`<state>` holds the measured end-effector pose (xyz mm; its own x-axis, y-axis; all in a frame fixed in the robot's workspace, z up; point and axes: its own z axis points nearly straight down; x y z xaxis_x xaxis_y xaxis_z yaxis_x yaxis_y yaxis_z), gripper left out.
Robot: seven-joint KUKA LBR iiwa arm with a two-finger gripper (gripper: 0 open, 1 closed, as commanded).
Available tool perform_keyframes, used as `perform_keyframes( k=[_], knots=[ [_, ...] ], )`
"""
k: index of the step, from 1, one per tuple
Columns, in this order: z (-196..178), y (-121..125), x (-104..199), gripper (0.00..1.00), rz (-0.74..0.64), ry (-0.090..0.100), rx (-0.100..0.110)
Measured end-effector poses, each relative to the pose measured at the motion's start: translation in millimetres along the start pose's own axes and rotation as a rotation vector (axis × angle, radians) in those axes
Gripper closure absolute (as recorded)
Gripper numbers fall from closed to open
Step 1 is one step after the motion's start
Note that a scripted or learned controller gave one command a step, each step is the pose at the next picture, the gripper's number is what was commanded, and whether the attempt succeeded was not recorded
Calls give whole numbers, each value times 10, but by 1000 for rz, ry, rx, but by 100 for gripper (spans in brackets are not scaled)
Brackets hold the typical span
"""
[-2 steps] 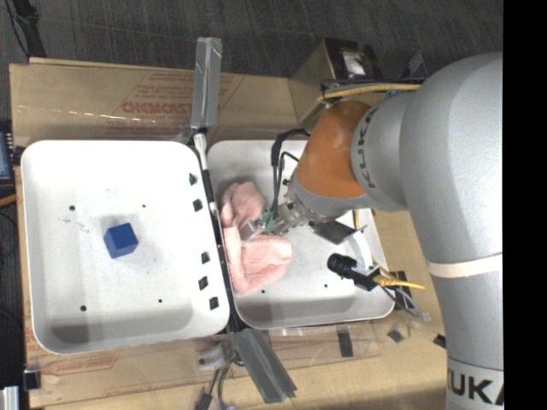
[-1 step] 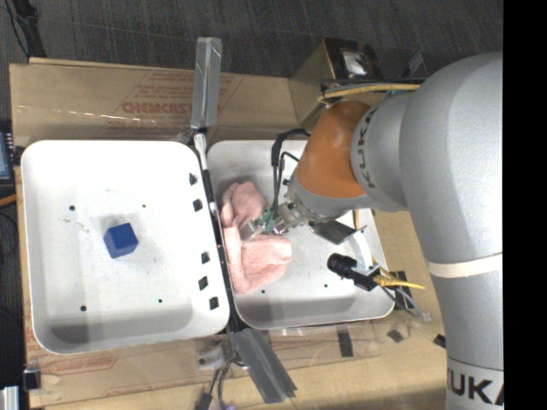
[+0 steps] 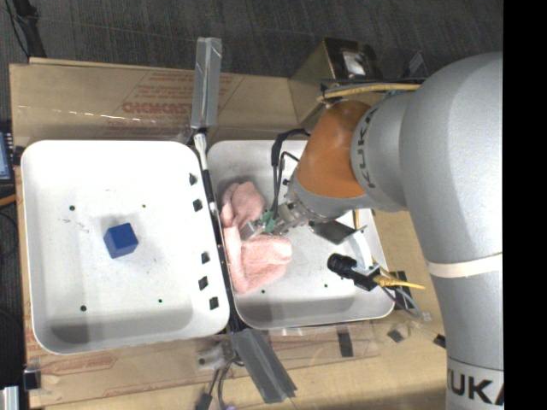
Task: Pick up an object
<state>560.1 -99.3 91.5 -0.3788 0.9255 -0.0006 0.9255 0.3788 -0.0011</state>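
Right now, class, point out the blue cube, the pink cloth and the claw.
blue cube (image 3: 121, 239), camera view, its top face.
pink cloth (image 3: 256, 259), camera view, its lower fold.
claw (image 3: 263, 223), camera view, its tip at the cloth.

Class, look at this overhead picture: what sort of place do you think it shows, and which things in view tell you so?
Most likely a robotics lab or test bench: a grey KUKA arm reaches over two white bins, one holding a blue cube, the other a pink cloth, all on cardboard with loose cables.
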Motion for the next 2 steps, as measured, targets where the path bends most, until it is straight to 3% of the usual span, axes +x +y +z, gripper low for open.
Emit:
perform_keyframes(
  k=[1, 2],
  knots=[
    [0, 0, 0, 0, 0, 0, 0],
    [2, -264, 3, 0, -21, 2, 0]
  ],
)
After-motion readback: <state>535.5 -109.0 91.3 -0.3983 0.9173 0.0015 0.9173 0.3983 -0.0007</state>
